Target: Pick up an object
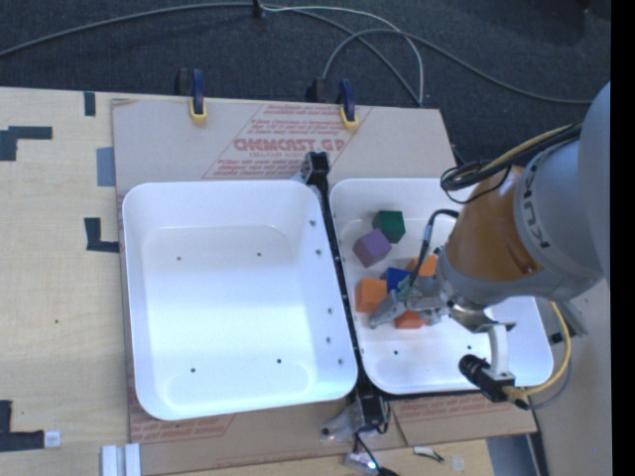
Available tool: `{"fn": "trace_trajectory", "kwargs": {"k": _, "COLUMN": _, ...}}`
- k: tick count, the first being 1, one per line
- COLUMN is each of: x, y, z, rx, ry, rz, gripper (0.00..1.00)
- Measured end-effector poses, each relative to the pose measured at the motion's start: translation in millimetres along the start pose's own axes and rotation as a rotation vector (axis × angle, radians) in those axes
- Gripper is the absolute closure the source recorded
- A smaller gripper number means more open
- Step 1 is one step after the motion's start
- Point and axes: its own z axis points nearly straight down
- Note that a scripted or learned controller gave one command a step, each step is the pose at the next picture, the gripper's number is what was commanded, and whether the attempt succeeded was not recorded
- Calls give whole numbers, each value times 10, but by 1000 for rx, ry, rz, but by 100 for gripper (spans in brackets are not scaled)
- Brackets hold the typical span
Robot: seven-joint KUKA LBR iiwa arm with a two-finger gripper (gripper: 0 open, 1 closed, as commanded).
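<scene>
Right bin [516,365]: gripper [395,310] down among blocks; can't tell if fingers are parted or clamped. Orange block [370,293] just left of it, blocky, no clear long axis. Purple [372,247] and green [389,224] blocks further back. Cardboard [288,142] print reads "CHEMCAST GP".

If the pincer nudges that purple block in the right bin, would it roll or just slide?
Probably slide: the purple block looks flat-faced, so rolling seems unlikely. It appears rigid and light, and the right bin looks smooth, so it may skid.
</scene>
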Motion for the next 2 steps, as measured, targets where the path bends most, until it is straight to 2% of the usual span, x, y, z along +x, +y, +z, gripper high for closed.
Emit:
{"fn": "trace_trajectory", "kwargs": {"k": 1, "x": -7, "y": 17, "z": -141, "rx": -7, "ry": -1, "rz": 1, "gripper": 100}}
{"fn": "trace_trajectory", "kwargs": {"k": 2, "x": 779, "y": -18, "z": -1070, "rx": -14, "ry": 2, "rz": -7, "gripper": 100}}
